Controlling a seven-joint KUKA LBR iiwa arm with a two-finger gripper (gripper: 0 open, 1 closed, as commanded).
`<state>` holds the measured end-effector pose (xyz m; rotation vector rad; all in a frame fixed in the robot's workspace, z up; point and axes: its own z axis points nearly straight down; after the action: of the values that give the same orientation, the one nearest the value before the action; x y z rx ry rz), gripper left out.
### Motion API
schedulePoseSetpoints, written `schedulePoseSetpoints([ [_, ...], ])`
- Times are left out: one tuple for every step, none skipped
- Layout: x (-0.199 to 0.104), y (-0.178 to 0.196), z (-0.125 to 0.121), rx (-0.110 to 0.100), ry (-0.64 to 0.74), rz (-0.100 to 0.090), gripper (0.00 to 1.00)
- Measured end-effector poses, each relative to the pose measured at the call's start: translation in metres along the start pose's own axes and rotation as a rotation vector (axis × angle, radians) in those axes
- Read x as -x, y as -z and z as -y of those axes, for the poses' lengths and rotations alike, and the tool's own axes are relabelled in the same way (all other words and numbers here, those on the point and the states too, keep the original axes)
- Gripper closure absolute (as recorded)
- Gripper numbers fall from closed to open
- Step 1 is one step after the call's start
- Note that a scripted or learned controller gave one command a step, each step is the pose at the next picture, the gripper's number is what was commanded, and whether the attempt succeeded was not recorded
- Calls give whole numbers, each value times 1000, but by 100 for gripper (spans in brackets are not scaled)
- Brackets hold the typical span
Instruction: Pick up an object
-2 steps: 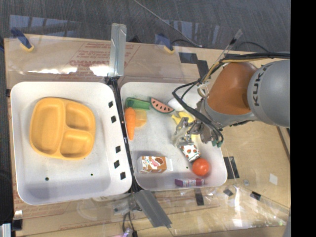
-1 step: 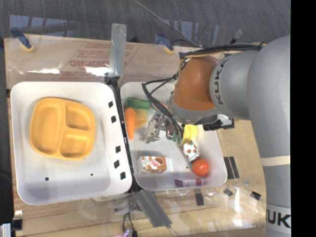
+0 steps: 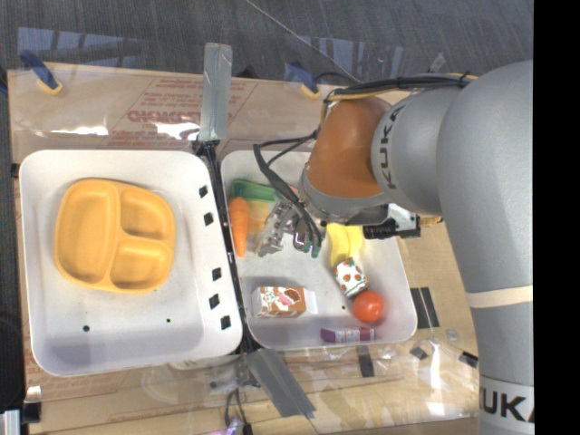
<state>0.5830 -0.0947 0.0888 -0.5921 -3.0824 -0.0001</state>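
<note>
The metal two-finger gripper [image 3: 275,235] hangs in the right white bin [image 3: 391,320], jaws seemingly spread with nothing between them, just right of the orange plastic carrot [image 3: 238,224]. It should centre over the carrot before closing.

Grey arm [image 3: 471,152] reads "KUKA" at two places.

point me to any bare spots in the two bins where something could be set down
Left bin: bare floor along its near edge, below the yellow tray. Right bin: a small patch between the snack packet and the tomato. Its far half is crowded with the carrot, banana and pincer.
</note>
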Motion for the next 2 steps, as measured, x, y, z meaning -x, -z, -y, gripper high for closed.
schedulePoseSetpoints([
  [-24,70,29,0,516,3,100],
  [7,131,-33,1,605,4,100],
])
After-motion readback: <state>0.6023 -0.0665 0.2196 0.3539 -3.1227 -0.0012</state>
